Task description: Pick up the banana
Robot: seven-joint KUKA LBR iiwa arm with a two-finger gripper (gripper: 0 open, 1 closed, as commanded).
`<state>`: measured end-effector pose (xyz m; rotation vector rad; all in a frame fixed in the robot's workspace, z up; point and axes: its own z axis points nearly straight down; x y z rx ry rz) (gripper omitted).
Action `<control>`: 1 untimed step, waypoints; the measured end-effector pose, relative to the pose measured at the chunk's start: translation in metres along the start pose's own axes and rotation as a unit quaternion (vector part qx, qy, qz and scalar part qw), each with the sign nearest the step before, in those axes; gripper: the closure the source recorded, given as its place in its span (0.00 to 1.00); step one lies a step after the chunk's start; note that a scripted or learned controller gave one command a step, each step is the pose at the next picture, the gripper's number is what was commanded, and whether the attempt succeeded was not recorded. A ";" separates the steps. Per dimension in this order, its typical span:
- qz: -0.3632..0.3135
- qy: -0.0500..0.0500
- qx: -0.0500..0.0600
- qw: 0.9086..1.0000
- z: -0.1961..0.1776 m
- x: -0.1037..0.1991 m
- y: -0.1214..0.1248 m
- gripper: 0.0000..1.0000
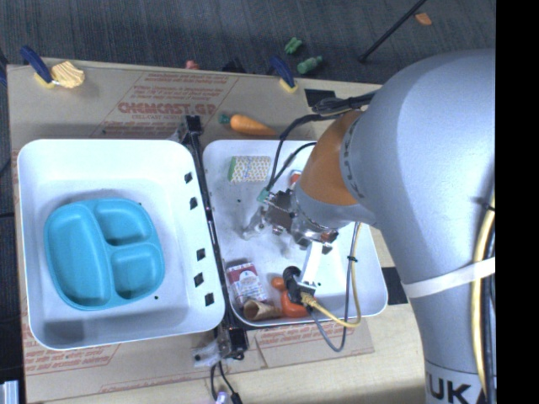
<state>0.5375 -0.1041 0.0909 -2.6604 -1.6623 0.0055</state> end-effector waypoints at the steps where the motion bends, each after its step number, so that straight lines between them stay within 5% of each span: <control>1: 0.003 0.001 0.000 1.000 -0.001 0.023 0.038 0.00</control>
